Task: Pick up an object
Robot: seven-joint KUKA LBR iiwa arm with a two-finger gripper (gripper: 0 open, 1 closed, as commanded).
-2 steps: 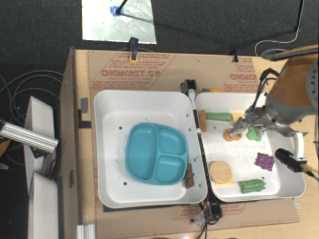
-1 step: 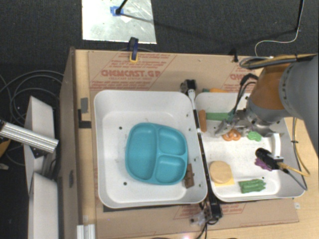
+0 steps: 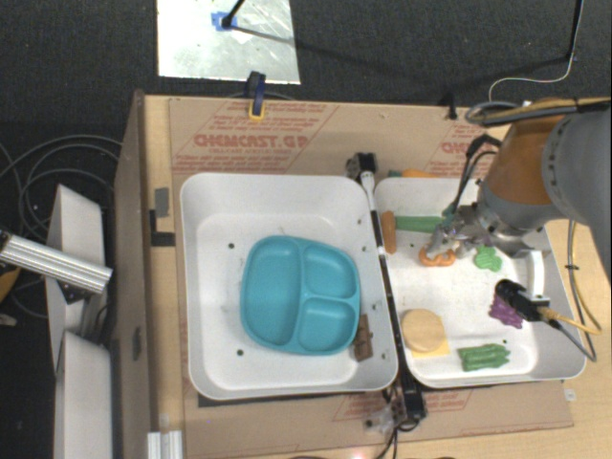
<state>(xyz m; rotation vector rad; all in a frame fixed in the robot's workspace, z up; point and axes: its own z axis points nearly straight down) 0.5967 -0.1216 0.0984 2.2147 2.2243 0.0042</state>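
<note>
My gripper (image 3: 441, 247) is low in the right bin (image 3: 555, 352), near its back left part. It stands right over a small orange piece (image 3: 439, 258) that lies on the bin floor. Just left of it are a long green piece (image 3: 415, 224) and an orange stick (image 3: 388, 232) along the bin's left wall. A small green object (image 3: 488, 258) lies just right of the gripper. A purple object (image 3: 504, 311), a tan round disc (image 3: 424, 332) and a green toy (image 3: 483, 355) rest toward the front.
The left bin (image 3: 215, 256) holds a teal divided plate (image 3: 301, 295), and a brown piece (image 3: 363, 338) lies by that bin's right wall. Another orange object (image 3: 418, 173) sits at the right bin's back rim. The grey arm (image 3: 564, 170) comes in from the right.
</note>
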